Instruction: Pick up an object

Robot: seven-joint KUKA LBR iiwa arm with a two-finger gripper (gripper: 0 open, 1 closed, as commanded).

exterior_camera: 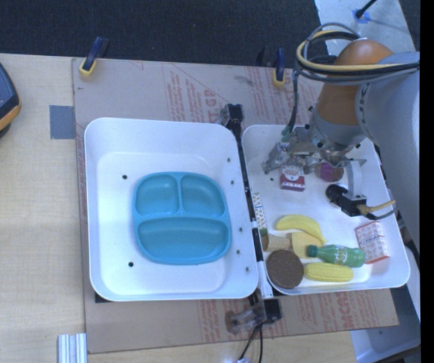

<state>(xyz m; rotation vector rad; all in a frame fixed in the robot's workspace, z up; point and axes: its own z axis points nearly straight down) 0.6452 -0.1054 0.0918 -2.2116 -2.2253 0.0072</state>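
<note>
Cardboard-covered bench, two white bins side by side, arm leaning in over the right bin (395, 277). The gripper (296, 159) hangs low at the far end of that bin, right above a small red-and-white packet (293, 180); can't tell if it's clamped or slack, metal hides it. Nothing looks lifted, so I'd say the pick isn't done yet. Further out: a purple thing (330, 172), bananas (300, 225), green bottle (339, 255), corn cob (327, 273), brown disc (284, 268). Left bin (105, 225) has a blue divided plate (181, 218).
</note>
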